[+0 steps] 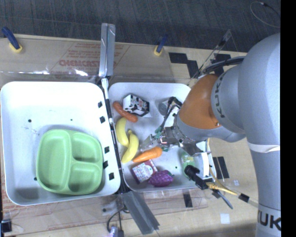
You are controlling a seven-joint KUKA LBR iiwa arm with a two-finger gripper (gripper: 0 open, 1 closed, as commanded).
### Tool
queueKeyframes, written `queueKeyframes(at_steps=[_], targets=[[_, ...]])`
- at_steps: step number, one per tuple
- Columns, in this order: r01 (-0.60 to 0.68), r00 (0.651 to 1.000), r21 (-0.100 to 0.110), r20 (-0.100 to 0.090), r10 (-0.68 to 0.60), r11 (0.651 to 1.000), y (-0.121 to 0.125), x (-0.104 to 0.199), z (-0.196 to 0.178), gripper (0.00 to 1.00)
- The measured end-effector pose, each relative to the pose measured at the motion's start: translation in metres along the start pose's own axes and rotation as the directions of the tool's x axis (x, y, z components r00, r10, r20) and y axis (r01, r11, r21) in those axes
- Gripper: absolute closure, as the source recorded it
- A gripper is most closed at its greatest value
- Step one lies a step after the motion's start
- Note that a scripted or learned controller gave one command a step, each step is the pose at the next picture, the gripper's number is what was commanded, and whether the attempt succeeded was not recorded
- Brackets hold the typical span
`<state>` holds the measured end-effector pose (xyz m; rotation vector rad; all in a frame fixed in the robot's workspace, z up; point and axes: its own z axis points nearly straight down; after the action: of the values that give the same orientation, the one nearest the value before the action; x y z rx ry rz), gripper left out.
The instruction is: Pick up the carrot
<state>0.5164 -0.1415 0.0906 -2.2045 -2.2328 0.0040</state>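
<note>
Presently, you had the slim orange carrot [148, 155] lying in the right-hand shallow white bin [150, 89], near its middle, touching the tip of the curved yellow banana [126, 139] on its left. The two-finger gripper [161, 138] hung just above the carrot's right end. Whether it was released or clenched could not be told at that angle. The carrot lay flat on the bin floor, apparently not grasped.

Risks you should have noted:
- The banana touched the carrot, so a closing stroke could have caught both.
- The small red packet [143, 171] and purple grape cluster [161, 177] lay just below and could have been nudged.
- A grasp near the carrot's end would likely have let it pivot and slip.
</note>
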Motion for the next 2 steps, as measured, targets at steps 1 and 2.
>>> queueKeyframes(at_steps=[1,2], targets=[[0.017,1.000,-0.002,0.000,-0.017,1.000,-0.033,-0.004,0.000,0.00],[0.089,0.996,-0.007,-0.003,-0.089,0.996,-0.038,-0.039,-0.002,0.00]])
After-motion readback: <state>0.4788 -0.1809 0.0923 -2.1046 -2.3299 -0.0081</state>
